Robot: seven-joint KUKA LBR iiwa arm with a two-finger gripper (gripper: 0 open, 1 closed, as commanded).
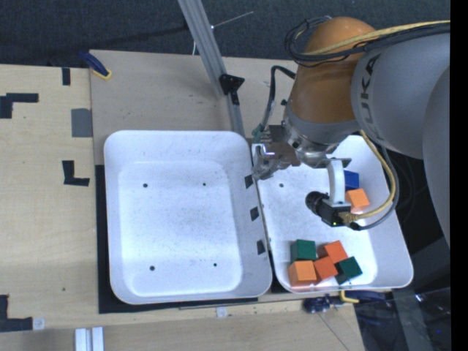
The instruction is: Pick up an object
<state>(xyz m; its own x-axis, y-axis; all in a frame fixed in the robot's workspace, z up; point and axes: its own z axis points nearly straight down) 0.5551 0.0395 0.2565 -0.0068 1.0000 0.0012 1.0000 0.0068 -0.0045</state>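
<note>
Beside the left bin [110, 152], the right bin [401, 265] holds a blue block [351, 179] touching an orange block [357, 198] and 5 clustered blocks [303, 250] at its near rim, all apart from the gripper [265, 158] at its far-left corner, whose open-or-closed state I cannot tell.

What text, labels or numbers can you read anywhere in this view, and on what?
"KUKA": dark letters running sideways on the grey arm link, partly cut off.
No text shows on the blocks, the white bins or the bench; the bench's black marks are tape, not letters.
</note>
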